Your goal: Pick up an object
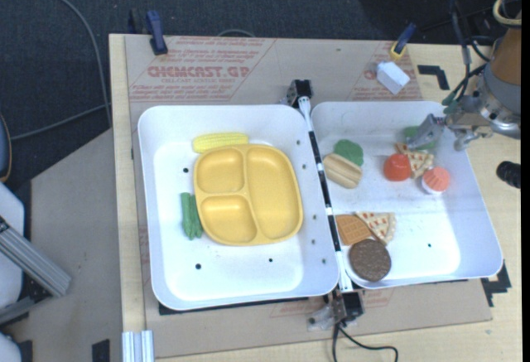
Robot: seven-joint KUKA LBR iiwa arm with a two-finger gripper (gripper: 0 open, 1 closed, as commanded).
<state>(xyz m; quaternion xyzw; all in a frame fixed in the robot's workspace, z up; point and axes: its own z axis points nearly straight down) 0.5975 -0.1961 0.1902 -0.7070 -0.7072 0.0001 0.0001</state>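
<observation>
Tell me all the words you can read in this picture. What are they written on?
"CHEMCAST GP" in big red letters, on the brown protective paper covering the board under the two white bins.
The same red print appears again near the right bin's top edge, but there it is too faint and partly hidden to read.
The small red lines above and below the big word are too blurred to read.
No words show on the yellow tray or the toy foods.

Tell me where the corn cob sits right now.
The corn cob lies in the left bin, against the far edge of the yellow divided plate.
</observation>
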